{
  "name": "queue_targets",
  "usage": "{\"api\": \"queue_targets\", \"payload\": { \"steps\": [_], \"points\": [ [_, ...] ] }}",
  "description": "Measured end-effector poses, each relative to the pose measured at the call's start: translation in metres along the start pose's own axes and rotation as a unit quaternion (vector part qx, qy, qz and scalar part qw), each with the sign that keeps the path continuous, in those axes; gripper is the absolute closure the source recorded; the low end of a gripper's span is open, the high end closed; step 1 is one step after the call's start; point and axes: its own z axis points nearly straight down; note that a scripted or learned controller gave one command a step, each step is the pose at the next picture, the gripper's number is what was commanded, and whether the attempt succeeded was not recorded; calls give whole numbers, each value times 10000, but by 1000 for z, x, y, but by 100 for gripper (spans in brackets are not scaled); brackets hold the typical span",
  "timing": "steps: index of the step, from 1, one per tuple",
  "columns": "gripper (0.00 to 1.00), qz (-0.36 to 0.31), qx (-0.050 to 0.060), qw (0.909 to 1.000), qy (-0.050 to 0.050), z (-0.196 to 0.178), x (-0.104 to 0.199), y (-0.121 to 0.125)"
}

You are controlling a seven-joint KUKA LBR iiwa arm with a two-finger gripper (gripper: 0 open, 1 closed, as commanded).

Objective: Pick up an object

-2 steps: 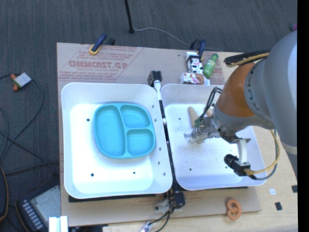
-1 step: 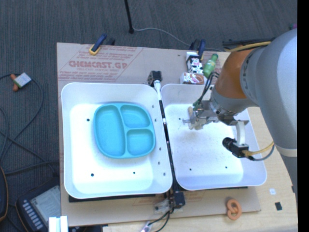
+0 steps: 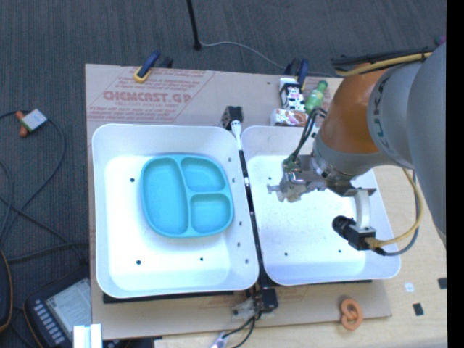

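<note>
A light blue divided plate [image 3: 187, 195] lay in the left white bin [image 3: 109, 216], about nine o'clock from the gripper [image 3: 291, 187] and well apart from it. The gripper hung over the right white bin [image 3: 319, 267], near its ten o'clock corner, below the orange band [image 3: 348, 118]. Whether the tool was spread or closed could not be told.

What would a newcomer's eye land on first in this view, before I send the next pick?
Probably the light blue divided plate, lying flat in the left bin with its three compartments facing up. Next, the grey arm with its orange band coming in from the right, its end effector low over the right bin. After that, a small orange ring on the board below the right bin.
</note>
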Motion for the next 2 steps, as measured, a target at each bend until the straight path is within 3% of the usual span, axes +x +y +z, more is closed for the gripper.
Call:
{"api": "queue_targets", "payload": {
  "steps": [1, 2],
  "points": [
    [100, 4, 7, 10000, 1, -9, 39, -48],
    [100, 9, 14, 10000, -2, 1, 56, -48]
  ]
}}
